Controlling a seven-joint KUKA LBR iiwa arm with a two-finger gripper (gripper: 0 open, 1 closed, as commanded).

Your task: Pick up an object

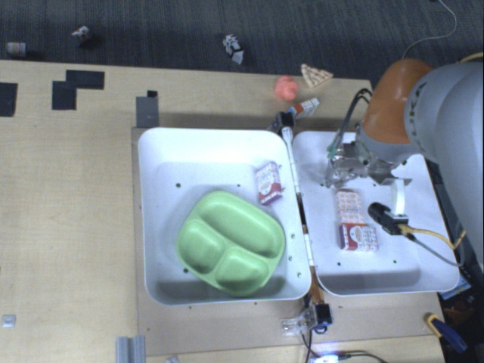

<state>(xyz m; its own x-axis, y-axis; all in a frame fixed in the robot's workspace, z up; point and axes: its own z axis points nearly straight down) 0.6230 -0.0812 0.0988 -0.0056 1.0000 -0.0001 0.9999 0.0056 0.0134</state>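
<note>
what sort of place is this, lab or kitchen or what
Probably a robotics test bench in a lab: a grey robot arm reaches over two white bins on a wooden bench, and the bins hold odd props, a green divided plate and snack packets.

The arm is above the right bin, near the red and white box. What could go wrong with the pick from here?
1. The gripper is at the far end of the box, not over its middle, so a grasp might catch only an edge and slip.
2. The box lies flat on the floor of the right bin, so a descent that stops too high may well miss it.
</note>
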